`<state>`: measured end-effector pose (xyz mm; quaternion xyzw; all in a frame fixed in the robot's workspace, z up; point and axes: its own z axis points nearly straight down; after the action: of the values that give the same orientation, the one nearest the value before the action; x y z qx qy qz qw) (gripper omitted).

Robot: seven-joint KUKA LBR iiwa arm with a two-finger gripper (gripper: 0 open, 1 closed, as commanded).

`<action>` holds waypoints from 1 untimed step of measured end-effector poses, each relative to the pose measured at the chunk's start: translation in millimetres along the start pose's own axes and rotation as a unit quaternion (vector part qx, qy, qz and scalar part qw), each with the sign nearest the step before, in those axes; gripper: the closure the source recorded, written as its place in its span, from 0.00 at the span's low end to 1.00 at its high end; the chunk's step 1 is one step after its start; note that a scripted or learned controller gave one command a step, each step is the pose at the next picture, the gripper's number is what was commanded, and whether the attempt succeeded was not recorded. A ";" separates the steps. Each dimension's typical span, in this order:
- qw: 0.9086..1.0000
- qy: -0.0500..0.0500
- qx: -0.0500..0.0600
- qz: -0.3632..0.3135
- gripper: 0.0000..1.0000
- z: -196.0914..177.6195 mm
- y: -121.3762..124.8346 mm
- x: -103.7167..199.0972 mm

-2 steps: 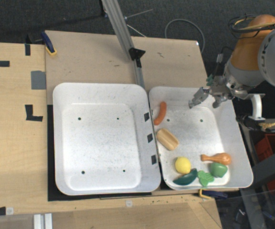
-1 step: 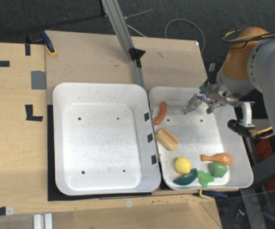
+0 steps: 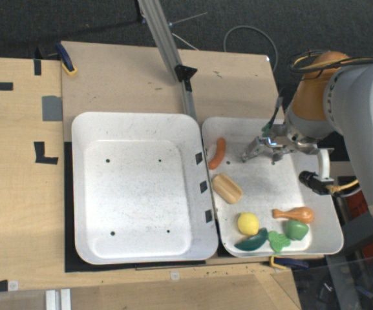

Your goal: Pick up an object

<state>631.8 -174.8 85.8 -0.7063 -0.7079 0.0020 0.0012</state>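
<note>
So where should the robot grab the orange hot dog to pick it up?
Probably around the middle of the hot dog, coming straight down from above. It lies flat and nearly lengthwise in the right bin, long and thin, so closing across its narrow width should fit. The bin wall sits close on its left, leaving little room there.

The arm [image 3: 348,102] runs off the right edge, its base out of frame. The claw [image 3: 258,148] is too small and blurred to read — how its tips stand cannot be told. The dark green piece [image 3: 251,242] and the green toy [image 3: 288,234] overlap — their shapes stay unclear.
</note>
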 end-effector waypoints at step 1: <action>1.000 0.000 -0.001 -0.001 1.00 -12.6 0.8 0.6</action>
<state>632.6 -174.2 98.4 -0.7059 -0.7083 0.0012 0.0005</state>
